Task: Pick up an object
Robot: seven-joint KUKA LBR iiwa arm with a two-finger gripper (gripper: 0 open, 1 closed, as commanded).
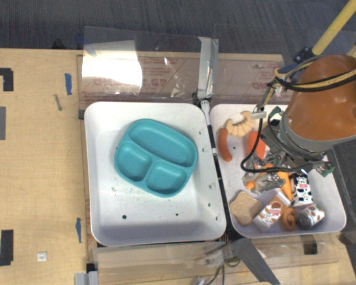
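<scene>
The right bin (pixel 338 209) holds a heap of toy food: an orange sausage (pixel 224 145), a tan bread slice (pixel 244 207), a cream and orange piece (pixel 241 125), a white carton (pixel 272 213), a black-and-white spotted piece (pixel 302 190) and a small brown ring (pixel 289 220). My gripper (pixel 272 180) reaches down into the middle of this heap from under the orange wrist band (pixel 323 100). Cables and the wrist cover much of it. I see nothing clearly lifted by it.
The left bin (pixel 101 206) carries a teal divided plate (pixel 156 157) near its middle. A clear plastic sheet (pixel 148 70) and a taped strip (pixel 206 67) lie behind the bins. Bare wooden bench (pixel 29 177) stretches to the left.
</scene>
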